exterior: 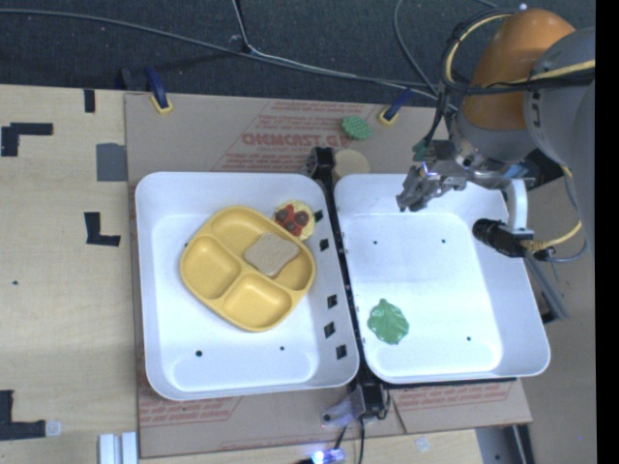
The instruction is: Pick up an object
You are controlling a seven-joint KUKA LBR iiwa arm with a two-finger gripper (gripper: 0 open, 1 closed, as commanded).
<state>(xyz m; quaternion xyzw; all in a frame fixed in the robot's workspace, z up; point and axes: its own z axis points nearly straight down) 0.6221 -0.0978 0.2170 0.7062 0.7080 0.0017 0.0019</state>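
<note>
Near front of right bin [503, 361]: green leaf [389, 322], flat on floor, likely light, thin, soft; best pinched at raised edge or centre fold. In left bin [160, 259]: yellow tray [218, 269] bearing toast [271, 253]. At far rim: gripper [418, 193], well apart from leaf; finger state cannot be determined.

Faint red print, perhaps "CHEMCRAFT", on the brown cardboard sheet [280, 138] behind the bins; otherwise illegible.

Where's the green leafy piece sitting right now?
The green leafy piece lies in the right bin, toward its near-left corner, close to the divider between the bins. The gripper hovers apart from it at the bin's far edge.
</note>
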